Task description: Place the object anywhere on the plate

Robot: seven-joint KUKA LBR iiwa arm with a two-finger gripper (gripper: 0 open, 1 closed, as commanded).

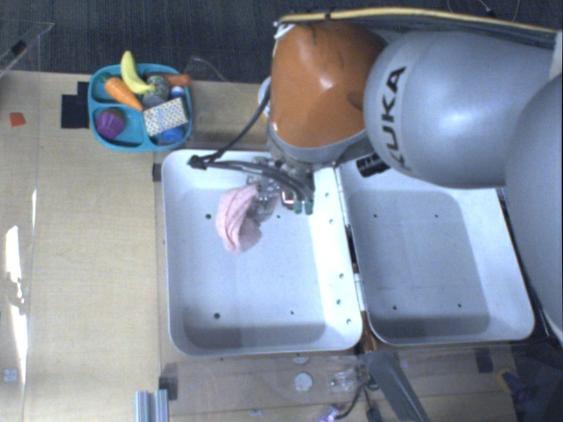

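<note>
A soft pink object (pixel 236 221) sits in the upper middle of the left white bin (pixel 264 323). My gripper (pixel 262 202) is right at the pink object's upper right edge, under the orange band of the arm, and overlaps it from above. Whether the object is held or just touched cannot be made out. The blue divided plate (pixel 132 144) rests on the bench beyond the bin's far left corner, well apart from the gripper. It carries a banana (pixel 134 74), a carrot (pixel 121 92), a purple piece (pixel 110 123) and a speckled block (pixel 167 115).
The right white bin (pixel 440 323) lies beside the left one, under the big grey arm (pixel 457 104). A black cable (pixel 230 143) runs from the arm toward the left bin's far rim. Wooden bench top (pixel 79 280) stretches to the left.
</note>
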